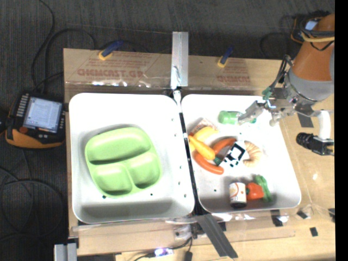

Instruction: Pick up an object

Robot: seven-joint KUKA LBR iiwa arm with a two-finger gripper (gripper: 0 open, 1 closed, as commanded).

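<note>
hovering over the right bin [283, 145], the gripper [262, 111] lies at 3 o'clock of the green block [229, 116]; i cannot tell its state.

At the upper right of the frame, the arm [314, 64] shows an orange band over a grey wrist, with dark cables by its top; its tool [265, 112] is pale grey metal with green accents

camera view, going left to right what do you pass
teach pendant → green divided tray in the left bin → yellow banana → small can → red tomato → gripper
</note>
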